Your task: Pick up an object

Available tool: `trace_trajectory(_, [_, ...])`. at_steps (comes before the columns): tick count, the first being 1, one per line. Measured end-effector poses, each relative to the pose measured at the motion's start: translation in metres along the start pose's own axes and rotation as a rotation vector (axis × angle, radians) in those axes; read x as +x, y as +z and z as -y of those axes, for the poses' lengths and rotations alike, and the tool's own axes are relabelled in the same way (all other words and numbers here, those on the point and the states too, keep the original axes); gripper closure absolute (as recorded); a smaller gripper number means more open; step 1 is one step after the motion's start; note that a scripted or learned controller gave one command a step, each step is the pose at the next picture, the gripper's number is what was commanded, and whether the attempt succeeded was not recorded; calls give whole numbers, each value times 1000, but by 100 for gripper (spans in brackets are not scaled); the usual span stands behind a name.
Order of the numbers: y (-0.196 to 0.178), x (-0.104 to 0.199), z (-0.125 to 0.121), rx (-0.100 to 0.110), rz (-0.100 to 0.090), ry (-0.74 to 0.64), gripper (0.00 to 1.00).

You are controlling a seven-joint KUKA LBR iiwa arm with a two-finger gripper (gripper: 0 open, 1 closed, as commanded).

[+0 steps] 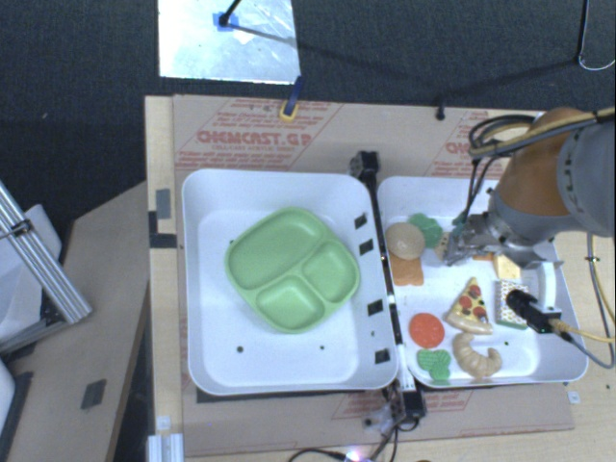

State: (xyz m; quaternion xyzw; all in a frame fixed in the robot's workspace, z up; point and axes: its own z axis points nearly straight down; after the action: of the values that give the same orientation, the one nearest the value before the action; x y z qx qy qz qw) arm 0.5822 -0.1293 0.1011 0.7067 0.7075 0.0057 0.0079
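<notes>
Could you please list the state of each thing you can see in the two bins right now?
green divided plate: upright, nothing in its compartments
pizza slice: lying flat
croissant: lying flat
red tomato slice: lying flat
gripper: lowered into the right bin

Mounted high above the bench, fixed, looking down at a slant. Far enough off to take in both shallow white plastic bins (207, 287) side by side, the brown printed cardboard sheet (260, 133) under them, and dark carpeted floor (77, 65) beyond the far edge. Left bin near frame centre, right bin (568, 359) toward the right border. Grey arm with orange band (553, 186) entering from the right, partly cropped by the frame.
</notes>
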Motion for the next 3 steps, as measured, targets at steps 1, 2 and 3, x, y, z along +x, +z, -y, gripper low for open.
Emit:
trace_trajectory(1, [-64, 1, -7, 11, -1, -4, 100])
trace_trajectory(2, [-118, 1, -10, 11, -1, -4, 100])
trace_trajectory(3, [-126, 64, -13, 16, -6, -10, 100])
